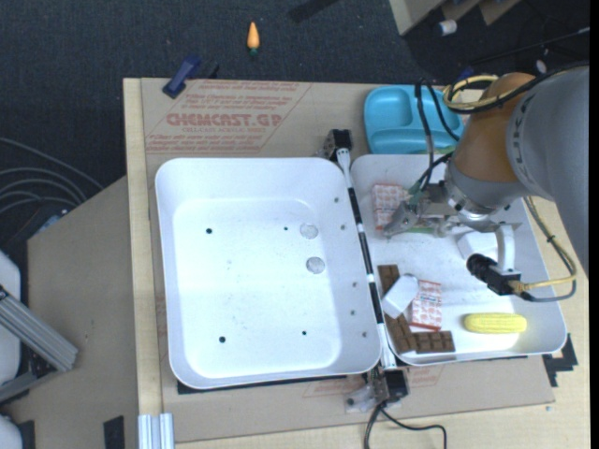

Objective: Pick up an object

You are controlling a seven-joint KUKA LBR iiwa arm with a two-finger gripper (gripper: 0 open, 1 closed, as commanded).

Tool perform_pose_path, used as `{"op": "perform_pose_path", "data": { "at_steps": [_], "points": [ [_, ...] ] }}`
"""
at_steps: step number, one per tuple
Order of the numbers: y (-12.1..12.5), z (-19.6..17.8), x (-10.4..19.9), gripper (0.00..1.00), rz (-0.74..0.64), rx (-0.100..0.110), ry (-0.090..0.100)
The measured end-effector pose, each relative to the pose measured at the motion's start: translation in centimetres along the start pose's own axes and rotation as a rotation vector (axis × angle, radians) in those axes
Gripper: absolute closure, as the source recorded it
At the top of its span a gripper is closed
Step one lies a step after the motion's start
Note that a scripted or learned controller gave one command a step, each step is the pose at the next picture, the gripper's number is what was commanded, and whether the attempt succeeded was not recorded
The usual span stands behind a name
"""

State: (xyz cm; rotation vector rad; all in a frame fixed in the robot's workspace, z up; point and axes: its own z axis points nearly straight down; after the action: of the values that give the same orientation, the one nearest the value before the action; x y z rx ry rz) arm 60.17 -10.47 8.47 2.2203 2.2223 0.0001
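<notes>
Bench dark-floored | tool in right bin by red-white packet, spread unclear | centre, then close.

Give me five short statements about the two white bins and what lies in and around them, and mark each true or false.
1. The yellow corn cob lies in the right bin. True.
2. The chocolate bar lies in the left bin. False: it lies along the right bin's near edge.
3. A blue tray sits on the bench beyond the right bin. True.
4. The claw hangs over the left bin. False: it is over the right bin, next to a red-and-white packet.
5. The small orange thing lies inside a bin. False: it is on the dark floor beyond the bench.
</notes>
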Motion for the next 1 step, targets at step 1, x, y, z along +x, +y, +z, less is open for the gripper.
{"op": "perform_pose_path", "data": {
  "at_steps": [1],
  "points": [
    [5.01,-0.03,-0.6,0.0,0.0,-0.001,0.0]
  ]
}}
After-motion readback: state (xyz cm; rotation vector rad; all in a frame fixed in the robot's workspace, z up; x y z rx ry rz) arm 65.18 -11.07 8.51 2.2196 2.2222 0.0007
